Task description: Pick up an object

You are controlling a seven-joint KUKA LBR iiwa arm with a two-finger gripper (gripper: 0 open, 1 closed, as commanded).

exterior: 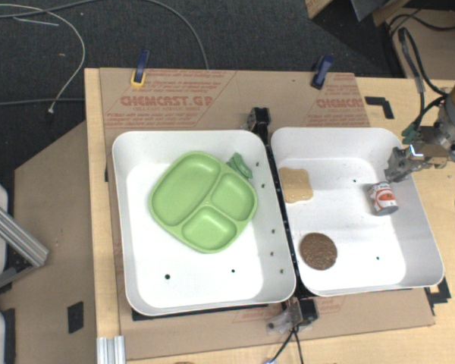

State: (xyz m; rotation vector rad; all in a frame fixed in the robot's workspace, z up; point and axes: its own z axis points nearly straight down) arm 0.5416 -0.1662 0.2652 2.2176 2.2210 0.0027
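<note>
In the right bin [409, 271] lie three items. A small red and white can [383, 197] rests near the right wall. A tan flat piece [296, 184] sits by the left wall, and a round brown disc [318, 250] lies below it. My gripper [401, 164] hangs over the bin's upper right corner, just above and to the right of the can and apart from it. Nothing shows in its grasp. In the left bin [136, 279] a green divided plate [203, 201] lies with a small dark green object [240, 165] at its upper right edge.
The two bins meet at a dark divider [277, 203] with clips at both ends. Blue clamps [141, 67] [321, 71] hold the cardboard base at the back. Cables [409, 59] hang at the upper right near the arm.
</note>
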